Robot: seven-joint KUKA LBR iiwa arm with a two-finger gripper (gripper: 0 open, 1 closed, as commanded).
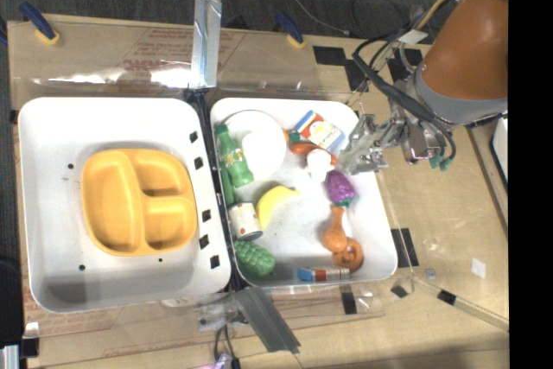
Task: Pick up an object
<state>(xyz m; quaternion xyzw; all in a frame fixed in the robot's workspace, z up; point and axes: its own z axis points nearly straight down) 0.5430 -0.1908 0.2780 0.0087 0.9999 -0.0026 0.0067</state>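
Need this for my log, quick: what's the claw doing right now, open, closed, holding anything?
Claw: above the right bin's right edge; open or closed cannot be told, and nothing visibly held.

bench [484, 272]: wood-toned | on it: left white bin [34, 212], right white bin [376, 229], side by side

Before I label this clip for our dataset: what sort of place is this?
Most likely a robotics lab bench for pick-up trials. Two white bins sit side by side: the right bin holds toy food such as purple grapes, the left bin holds a yellow divided tray, and the grey arm reaches in.
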